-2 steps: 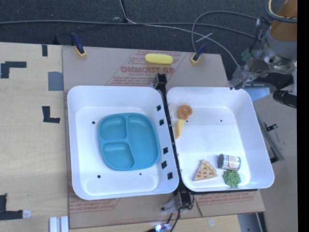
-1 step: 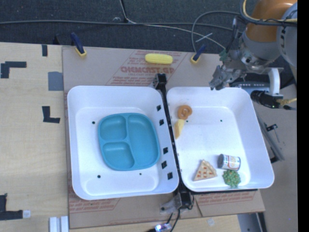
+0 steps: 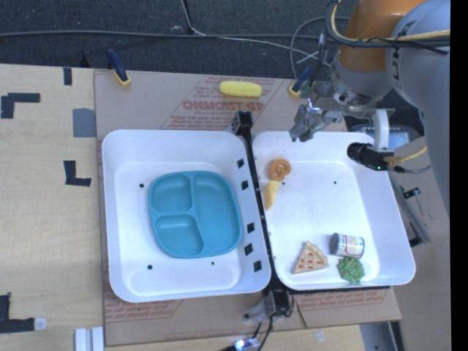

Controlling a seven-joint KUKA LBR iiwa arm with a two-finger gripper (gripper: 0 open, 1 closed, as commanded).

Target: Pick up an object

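Note:
The right bin (image 3: 380, 196) holds several small items. A tan spiral pastry (image 3: 278, 170) lies near its upper left, with a pale yellow piece (image 3: 271, 194) just below it by the divider. A pizza-slice toy (image 3: 311, 258), a small can (image 3: 346, 246) and a green bunch (image 3: 352, 270) sit near the front right corner. My gripper (image 3: 305, 128) hangs above the bin's far rim, up and to the right of the pastry, with nothing seen between its fingers.
The left bin (image 3: 124, 159) holds a blue divided plate (image 3: 196, 213). A yellow banana-like toy (image 3: 240, 88) lies on the cardboard behind the bins. Clamps and cables sit along the far edge. A black clip strip runs between the bins.

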